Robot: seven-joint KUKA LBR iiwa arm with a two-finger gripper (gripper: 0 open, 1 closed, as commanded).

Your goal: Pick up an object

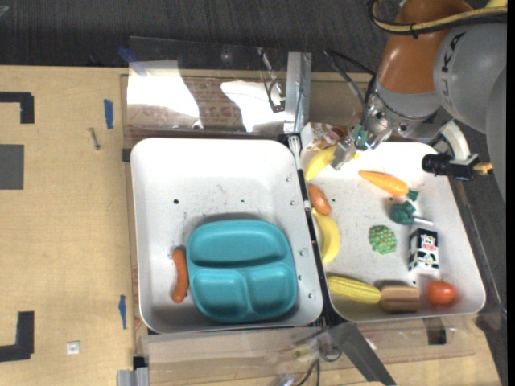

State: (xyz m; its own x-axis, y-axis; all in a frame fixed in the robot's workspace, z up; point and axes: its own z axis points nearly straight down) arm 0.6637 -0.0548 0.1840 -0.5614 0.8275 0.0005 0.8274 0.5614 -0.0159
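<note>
Nearest the lens, at the right bin's (471, 276) front edge: corn cob (352, 289), brown sausage (400, 298), tomato (441, 293). Farther back, gripper (348, 153) low over that bin's far left corner, touching or just above a yellow banana (318, 164); fingers too blurred to tell wide or narrow. Carrot (384, 182) near; teal tray (241, 269) in left bin (153, 167).

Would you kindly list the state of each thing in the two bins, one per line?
teal tray: upright in the left bin, compartments bare
sausage: lying beside the tray's left edge
carrot: lying loose in the right bin
corn cob: lying near the front wall
tomato: resting in the front right corner
gripper: low over the right bin's back left corner
</note>
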